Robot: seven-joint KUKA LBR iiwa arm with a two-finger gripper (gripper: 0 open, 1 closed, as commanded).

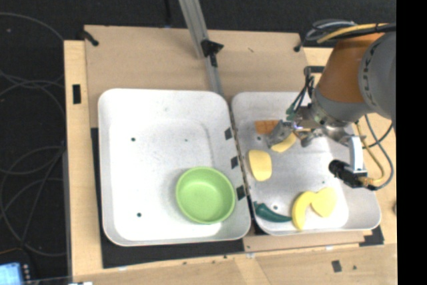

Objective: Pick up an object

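The gripper (291, 133) hangs low over the upper part of the right bin (363, 210), directly above a small pale yellow piece (284, 144) that lies on the bin floor beside an orange piece (265, 126). Whether the fingers are spread or closed on that yellow piece I cannot tell, since the wrist hides most of them and the piece blurs into the metal around it. The piece looks like a small moulded toy, probably light and fairly stiff, with a smooth skin that could slide out of a shallow pinch; taking it across its narrow middle, with the fingers low against the bin floor, seems the safest hold. Other candidates lie in the same bin: a rounded yellow lump (260, 165) near the left wall, a curved yellow piece (301, 208) and a flatter yellow slice (324, 202) touching each other near the front, and a dark green object (269, 213) in the front left corner, close to the wall and awkward to reach. The left bin (133, 117) holds a green bowl (205, 194), light but wide, best taken by its rim.
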